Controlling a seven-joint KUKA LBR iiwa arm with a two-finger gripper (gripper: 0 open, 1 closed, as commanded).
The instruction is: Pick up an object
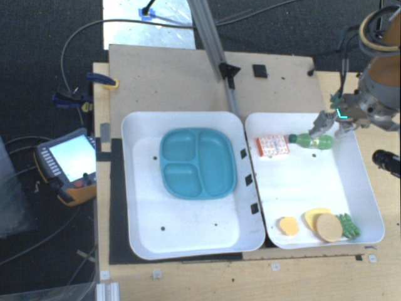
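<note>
In the right bin [351,168], a green bottle [314,142] lies on its side near the far wall. A small red and white box [272,146] sits just left of it. My gripper [333,127] hangs over the bin's far right corner, right above the bottle's right end. Its two fingers [322,123] are spread open, and I see nothing held between them. Along the bin's near edge lie an orange piece [288,226], a yellow piece [315,216], a tan round piece [328,228] and a green leafy piece [349,226].
The left bin [144,224] holds a blue divided plate [198,163]. A grey pole [210,33] slants down to the wall between the bins. A handheld pendant [67,163] lies off the bench on the left. Cables run around the bench.
</note>
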